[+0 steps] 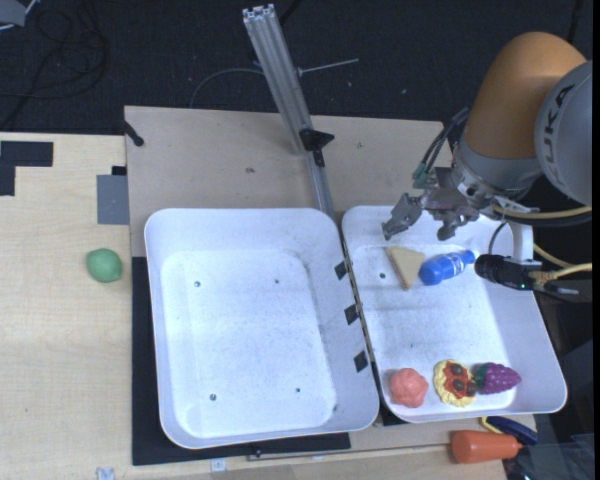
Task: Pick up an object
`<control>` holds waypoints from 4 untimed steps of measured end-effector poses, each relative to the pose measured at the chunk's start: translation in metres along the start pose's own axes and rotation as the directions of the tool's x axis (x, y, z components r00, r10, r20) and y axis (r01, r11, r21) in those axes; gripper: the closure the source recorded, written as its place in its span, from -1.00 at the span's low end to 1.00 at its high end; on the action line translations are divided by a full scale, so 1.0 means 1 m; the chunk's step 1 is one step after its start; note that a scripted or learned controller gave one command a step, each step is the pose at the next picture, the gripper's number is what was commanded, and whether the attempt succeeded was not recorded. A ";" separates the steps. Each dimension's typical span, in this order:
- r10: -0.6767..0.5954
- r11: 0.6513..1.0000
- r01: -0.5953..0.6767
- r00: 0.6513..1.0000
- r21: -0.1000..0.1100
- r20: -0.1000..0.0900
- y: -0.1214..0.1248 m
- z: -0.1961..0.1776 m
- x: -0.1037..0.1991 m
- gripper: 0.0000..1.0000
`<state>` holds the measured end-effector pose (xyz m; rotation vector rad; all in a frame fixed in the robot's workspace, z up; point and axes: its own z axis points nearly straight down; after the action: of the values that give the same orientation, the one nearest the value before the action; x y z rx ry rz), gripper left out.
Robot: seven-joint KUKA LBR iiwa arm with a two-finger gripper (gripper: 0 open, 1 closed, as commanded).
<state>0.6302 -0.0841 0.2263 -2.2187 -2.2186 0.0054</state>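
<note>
The arm (540, 98) is grey with a rounded orange band, black lettering on its side, thin cables trailing to a dark metal gripper (425, 220).

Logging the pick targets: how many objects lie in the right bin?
5: a wedge and blue bottle at the far end under the gripper; a pink ball, pizza and grapes at the near end.

Single fixed camera, mounted above bench (50, 298), looking down at a slant. Moderately distant: takes in both white bins (245, 328) whole. Arm (525, 108) entering from right side.
</note>
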 end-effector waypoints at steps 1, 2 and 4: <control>0.000 1.000 0.000 1.000 0.000 0.000 0.000 0.052 -0.010 -1.00; -0.001 1.000 0.001 1.000 0.001 0.000 0.000 0.115 -0.009 -1.00; 0.001 1.000 -0.001 1.000 -0.009 0.001 -0.008 0.048 -0.015 1.00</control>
<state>0.6223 -0.0987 0.1784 -2.2255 -2.2222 -0.0040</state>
